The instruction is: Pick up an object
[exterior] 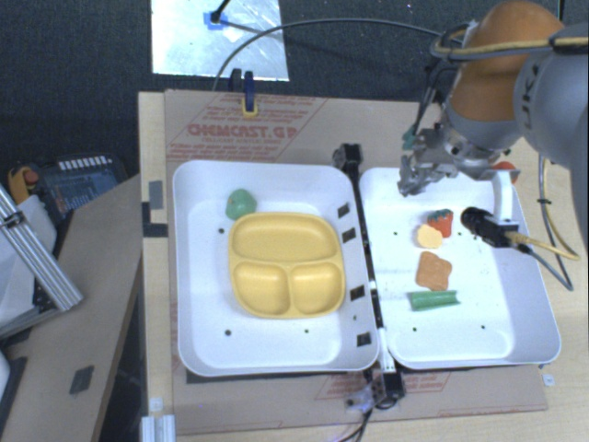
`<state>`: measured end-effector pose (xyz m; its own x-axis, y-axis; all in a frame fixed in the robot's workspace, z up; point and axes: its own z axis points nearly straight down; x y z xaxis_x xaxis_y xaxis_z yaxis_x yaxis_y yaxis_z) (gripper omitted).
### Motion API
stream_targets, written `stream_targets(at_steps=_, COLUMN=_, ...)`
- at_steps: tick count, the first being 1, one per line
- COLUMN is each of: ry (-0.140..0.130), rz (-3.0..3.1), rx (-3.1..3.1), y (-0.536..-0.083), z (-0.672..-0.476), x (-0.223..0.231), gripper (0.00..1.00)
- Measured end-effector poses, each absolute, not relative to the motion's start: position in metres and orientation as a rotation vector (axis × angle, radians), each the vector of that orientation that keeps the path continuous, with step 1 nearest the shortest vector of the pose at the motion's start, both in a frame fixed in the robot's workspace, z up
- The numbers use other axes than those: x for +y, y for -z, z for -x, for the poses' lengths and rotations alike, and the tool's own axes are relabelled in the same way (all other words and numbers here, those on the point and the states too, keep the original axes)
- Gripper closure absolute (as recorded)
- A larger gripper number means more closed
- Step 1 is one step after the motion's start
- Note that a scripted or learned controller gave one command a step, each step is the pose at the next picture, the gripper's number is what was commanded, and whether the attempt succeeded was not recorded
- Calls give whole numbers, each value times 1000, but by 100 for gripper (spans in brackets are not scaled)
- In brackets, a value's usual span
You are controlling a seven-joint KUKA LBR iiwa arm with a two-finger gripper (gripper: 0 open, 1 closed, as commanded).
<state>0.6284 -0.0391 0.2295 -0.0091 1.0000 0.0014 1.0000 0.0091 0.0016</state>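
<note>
The right bin (460,334) holds a small orange-red piece (444,221), a pale yellow round piece (429,238), a tan toast-like slab (433,271) and a green stick (433,299). My gripper (411,184) hangs over the bin's far left part, up and left of the orange-red piece, and nothing shows between its fingers. In the left bin (198,339) lies a yellow divided plate (285,263), with a green lump (241,203) just beyond its far left corner.
A black divider (361,247) runs between the two bins. The bins rest on a cardboard sheet (267,127). A foil sheet (221,26) lies behind it, and metal rails and a device sit at the left edge.
</note>
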Motion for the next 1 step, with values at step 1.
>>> stream_targets(at_steps=1, ry=-3, rz=-2212, rx=2229, y=-239, z=-626, x=12, gripper=100)
